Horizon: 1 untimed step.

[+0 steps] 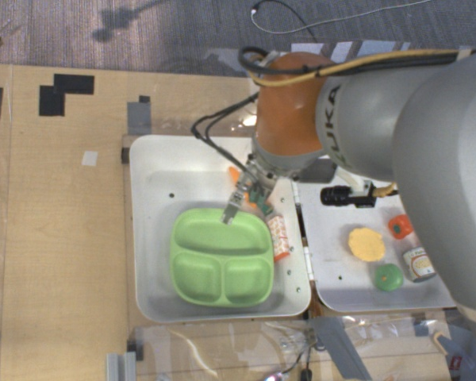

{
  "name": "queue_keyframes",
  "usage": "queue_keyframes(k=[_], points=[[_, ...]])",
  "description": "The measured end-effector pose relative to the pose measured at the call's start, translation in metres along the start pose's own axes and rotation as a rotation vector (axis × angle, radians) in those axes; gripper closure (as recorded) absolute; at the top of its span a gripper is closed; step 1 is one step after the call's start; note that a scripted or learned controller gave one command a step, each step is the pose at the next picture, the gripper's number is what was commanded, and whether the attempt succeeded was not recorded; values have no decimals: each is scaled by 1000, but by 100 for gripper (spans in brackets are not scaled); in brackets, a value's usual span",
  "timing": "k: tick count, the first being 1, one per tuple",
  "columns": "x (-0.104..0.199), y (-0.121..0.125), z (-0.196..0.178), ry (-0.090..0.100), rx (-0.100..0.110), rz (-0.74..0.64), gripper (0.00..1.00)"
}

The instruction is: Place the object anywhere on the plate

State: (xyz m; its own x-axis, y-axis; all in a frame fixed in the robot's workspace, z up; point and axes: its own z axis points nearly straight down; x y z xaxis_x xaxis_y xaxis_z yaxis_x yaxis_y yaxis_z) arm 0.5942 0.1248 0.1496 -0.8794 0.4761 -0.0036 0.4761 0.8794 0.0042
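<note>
Pale wooden bench (55,236) under a slanted overhead look, grey carpet beyond, black tape patches near the far left edge. Two shallow white bins side by side: left bin (147,213) holding a green plate (220,256) with three compartments; right bin (333,280) holding a flat yellow disc (367,244), a green round fruit (388,277), a small red-orange item (399,227) and a small tin (417,263) at the right rim. Reaching in from the right, a grey arm (412,125) with orange band, gripper (242,197) low over the plate's far edge, one finger tip touching or just above the rim. Between the fingers, something orange and green, too small to name. Cannot tell whether clamped or merely beside it. Just beside the plate's right edge, on the bin floor, a red-and-white packet (279,236), lying lengthwise, touching or nearly touching the plate, not on it.
</note>
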Motion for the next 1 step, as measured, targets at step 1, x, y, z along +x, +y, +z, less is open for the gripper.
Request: queue_keyframes(k=[1], points=[[-2,2,-13,-6,-6,-1,100]])
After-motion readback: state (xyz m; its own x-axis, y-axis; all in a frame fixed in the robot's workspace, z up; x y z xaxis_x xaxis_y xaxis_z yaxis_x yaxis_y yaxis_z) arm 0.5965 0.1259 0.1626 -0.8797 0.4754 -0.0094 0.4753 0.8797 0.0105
